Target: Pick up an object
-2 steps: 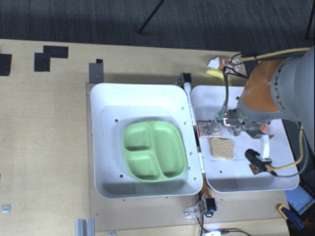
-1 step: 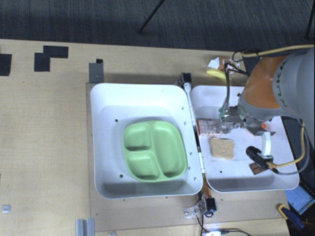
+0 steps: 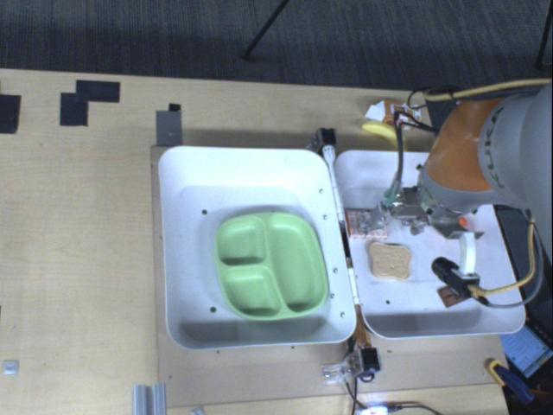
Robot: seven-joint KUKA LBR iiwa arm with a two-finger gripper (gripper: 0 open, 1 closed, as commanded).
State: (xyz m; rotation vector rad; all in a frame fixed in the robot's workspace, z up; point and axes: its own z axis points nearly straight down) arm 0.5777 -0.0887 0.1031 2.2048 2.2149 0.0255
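pincer (image 3: 390,207): over right bin (image 3: 492,318), whether open or closed I cannot tell | toast slice (image 3: 390,261): just below pincer, lying free | green divided plate (image 3: 270,264): left bin (image 3: 186,240), well left of pincer

The arm (image 3: 484,158) covers much of the right bin (image 3: 380,314) and runs off the frame's right edge. A small reddish item (image 3: 361,225) beside the toast slice (image 3: 390,261) is too blurred to identify.

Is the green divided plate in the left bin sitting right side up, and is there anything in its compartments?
Right side up and empty: the green divided plate lies flat in the left bin, its three compartments facing up with only bare green showing.
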